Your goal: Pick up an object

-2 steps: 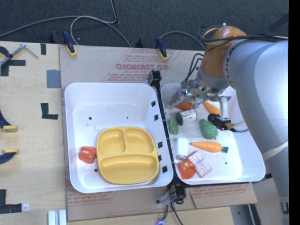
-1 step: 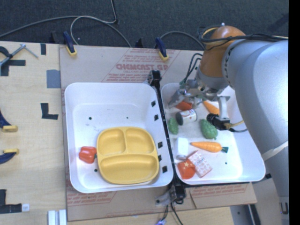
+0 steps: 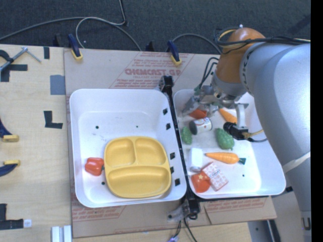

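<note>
Fingers (image 3: 202, 104) of the grey arm hang low at the back of the right bin (image 3: 262, 180), just over a small red piece (image 3: 199, 113) and a white can (image 3: 204, 125), though whether they are spread or pinched I cannot tell. Around them lie a green vegetable (image 3: 224, 138), a carrot (image 3: 222, 158) and a tomato (image 3: 200, 182). Left bin (image 3: 83, 115) holds a yellow divided plate (image 3: 137, 166) with a red pepper (image 3: 94, 166) touching its left edge.

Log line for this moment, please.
arm: over right bin | gripper: low at far end | yellow plate: left bin
</note>
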Motion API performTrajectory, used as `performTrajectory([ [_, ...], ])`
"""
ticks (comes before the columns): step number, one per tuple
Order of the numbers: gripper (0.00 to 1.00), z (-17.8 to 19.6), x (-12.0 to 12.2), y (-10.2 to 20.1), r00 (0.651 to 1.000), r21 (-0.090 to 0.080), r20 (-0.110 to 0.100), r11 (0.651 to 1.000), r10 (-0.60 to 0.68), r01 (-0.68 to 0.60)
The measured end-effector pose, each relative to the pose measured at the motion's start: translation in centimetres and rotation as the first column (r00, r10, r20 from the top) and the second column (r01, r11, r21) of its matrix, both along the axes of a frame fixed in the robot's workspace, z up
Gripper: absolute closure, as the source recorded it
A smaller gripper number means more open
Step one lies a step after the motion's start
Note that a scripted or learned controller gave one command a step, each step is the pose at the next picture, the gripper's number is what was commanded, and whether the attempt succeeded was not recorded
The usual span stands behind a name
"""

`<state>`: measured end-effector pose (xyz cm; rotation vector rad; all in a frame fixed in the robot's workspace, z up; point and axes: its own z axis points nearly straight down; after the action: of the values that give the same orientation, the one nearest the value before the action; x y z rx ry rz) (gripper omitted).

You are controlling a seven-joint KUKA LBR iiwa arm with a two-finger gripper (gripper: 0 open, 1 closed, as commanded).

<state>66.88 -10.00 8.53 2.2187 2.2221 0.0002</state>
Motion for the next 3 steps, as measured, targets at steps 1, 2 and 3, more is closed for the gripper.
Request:
performTrajectory([
  [1, 0.0, 0.0, 0.0, 0.0, 1.0, 0.0, 0.0, 1.0, 0.0, 0.0],
  [2, 0.0, 0.0, 0.0, 0.5, 1.0, -0.001, 0.0, 1.0, 0.0, 0.0],
  [3, 0.0, 0.1, 0.0, -2.3, 1.0, -0.001, 0.001, 1.0, -0.001, 0.001],
])
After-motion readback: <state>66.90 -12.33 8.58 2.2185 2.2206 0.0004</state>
